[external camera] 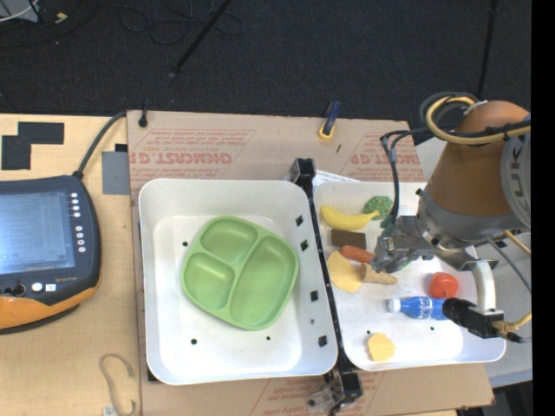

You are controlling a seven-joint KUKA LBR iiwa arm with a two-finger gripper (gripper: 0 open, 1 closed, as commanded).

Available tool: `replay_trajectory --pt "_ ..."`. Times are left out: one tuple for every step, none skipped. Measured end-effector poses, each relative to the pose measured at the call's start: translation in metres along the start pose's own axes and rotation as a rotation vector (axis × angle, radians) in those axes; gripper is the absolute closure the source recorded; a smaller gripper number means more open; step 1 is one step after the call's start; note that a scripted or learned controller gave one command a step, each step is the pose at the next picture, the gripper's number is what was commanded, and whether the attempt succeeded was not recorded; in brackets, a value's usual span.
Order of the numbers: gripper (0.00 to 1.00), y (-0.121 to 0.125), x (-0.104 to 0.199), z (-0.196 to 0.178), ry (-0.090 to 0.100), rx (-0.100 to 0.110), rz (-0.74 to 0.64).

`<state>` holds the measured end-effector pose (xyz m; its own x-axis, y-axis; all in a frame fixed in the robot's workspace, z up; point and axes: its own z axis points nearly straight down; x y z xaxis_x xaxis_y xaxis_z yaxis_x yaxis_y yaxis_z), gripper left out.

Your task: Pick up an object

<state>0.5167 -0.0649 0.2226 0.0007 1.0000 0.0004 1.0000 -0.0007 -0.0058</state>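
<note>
Pincer [388,254] low in right bin [416,354]; grip state I cannot tell. Left to right: green tray [240,271] in left bin [165,232]; banana [347,218] at its 11 o'clock, sausage [356,254] touching at 9, bottle [421,306] at 4. Risk: crowded pieces, so I expect a nudge, not a catch.

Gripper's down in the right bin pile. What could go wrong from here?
1. The gripper sits over a tight cluster: hot dog, brown block and yellow wedge touch or nearly touch, so it may nudge them apart or catch two.
2. The banana and broccoli lie just behind; the arm could push them against the right bin wall.
3. The bottle looks round and might roll if bumped.
</note>
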Motion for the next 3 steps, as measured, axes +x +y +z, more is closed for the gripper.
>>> replay_trajectory --pt "1.00 -0.007 0.011 -0.014 0.001 -0.004 -0.002" --pt "1.00 -0.005 0.001 0.004 0.000 0.000 0.000" --pt "1.00 0.003 0.005 -0.012 0.000 -0.003 -0.001"
